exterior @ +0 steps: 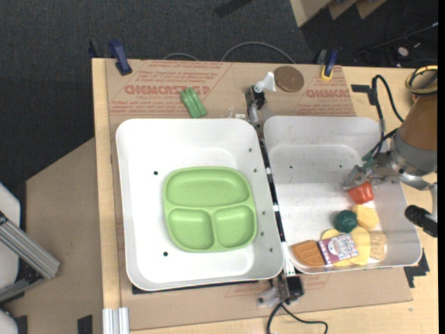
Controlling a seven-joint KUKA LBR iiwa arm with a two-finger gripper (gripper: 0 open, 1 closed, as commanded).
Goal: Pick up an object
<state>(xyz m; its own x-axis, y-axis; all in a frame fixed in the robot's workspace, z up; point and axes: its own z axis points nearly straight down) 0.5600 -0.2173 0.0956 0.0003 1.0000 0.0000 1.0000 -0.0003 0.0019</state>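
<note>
Camera view looks down on two shallow white bins set side by side on the cardboard-covered surface. I come in from three o'clock, and my fingers hang low in the right white bin, toward its three o'clock wall. Just under them, on the six o'clock side, sits a small orange-red rounded toy piece. It looks to be touching or almost touching my tips, but I cannot tell whether it is truly between them, so I do not count it as held. I also cannot tell how wide my fingers stand; the wrist and cabling blur them.

The coming move turns on that one relation: the orange-red piece lies straight toward six o'clock from my tips, close in, with no clear long axis that I can read. A slight shift that way and a drop would likely centre it.

Further toward six o'clock lies a cluster along the bin's near edge: a dark green round ball, a pale yellow lumpy piece, a small purple-and-white packet and a brown waffle-like biscuit.

The left white bin carries a light green three-compartment plastic tray, well apart from me.
</note>
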